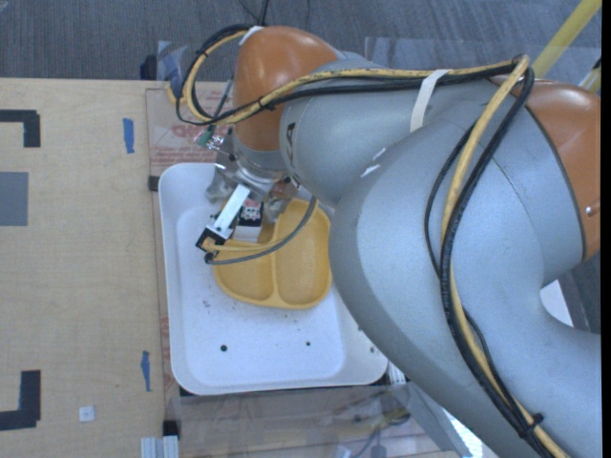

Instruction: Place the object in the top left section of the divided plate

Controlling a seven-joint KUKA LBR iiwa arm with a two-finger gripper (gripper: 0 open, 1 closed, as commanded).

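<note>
**Surfaces and finishes across the frame**

The yellow divided plate at centre looks like smooth moulded plastic with a soft sheen. It lies in a shallow white plastic bin, matt and lightly speckled with dark marks. At the left, the pale plywood table shows faint grain, a dull finish and strips of blue tape. The large grey arm on the right has smooth, satin painted casing; its orange band is glossier, catching highlights. Yellow and black cables over it look rubbery. Along the top, the dark floor seems rough, like woven carpet.
</note>
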